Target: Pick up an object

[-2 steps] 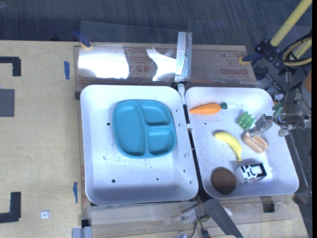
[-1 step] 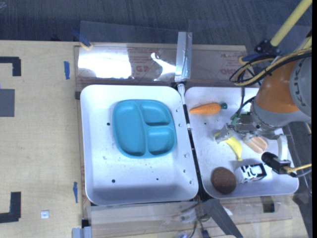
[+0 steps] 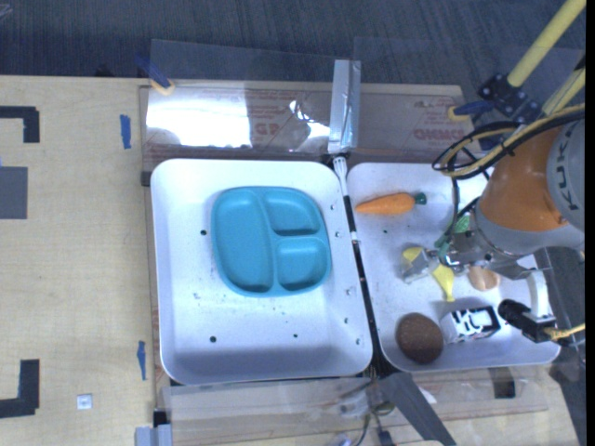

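We're low in the right bin (image 3: 372, 249), gripper (image 3: 453, 249) down among the clutter beside the yellow piece (image 3: 444, 282); can't tell whether it grips anything. Looks like the grasp step; next we'd need a clean lift. Carrot (image 3: 383, 204) and brown ball (image 3: 420, 336) lie apart. Left bin (image 3: 177, 268) holds a blue divided tray (image 3: 271, 240); wooden bench (image 3: 65, 268), dark carpet beyond.

Carrot (image 3: 384, 204) flat in right bin (image 3: 372, 277)
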### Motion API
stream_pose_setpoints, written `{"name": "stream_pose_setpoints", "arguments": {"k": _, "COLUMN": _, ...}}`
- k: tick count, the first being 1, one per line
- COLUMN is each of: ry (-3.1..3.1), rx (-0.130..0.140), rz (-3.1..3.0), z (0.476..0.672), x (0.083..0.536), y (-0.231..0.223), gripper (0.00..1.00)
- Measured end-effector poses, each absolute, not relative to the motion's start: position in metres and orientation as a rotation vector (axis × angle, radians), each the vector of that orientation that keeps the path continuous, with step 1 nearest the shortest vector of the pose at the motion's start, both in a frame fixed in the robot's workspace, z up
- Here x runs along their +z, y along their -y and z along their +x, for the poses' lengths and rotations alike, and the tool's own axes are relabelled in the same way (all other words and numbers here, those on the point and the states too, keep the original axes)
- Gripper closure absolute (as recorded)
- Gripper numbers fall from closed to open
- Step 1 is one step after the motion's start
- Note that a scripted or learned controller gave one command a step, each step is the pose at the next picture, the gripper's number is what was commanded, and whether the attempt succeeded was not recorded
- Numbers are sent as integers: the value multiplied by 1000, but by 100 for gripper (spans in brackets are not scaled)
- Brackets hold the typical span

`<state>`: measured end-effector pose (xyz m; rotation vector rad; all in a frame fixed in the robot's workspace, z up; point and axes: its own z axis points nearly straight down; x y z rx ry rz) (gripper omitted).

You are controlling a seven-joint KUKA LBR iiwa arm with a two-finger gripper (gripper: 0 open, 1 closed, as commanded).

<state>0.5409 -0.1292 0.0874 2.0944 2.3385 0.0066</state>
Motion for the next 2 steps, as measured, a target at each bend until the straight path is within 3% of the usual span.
{"name": "stream_pose_setpoints", "arguments": {"k": 1, "ry": -2330, "rx": 11, "rz": 2094, "z": 543, "x": 99, "y": 131, "gripper": 100}}
{"name": "stream_pose_setpoints", "arguments": {"k": 2, "ry": -2267, "rx": 11, "rz": 2168, "z": 598, "x": 188, "y": 63, "gripper": 100}}
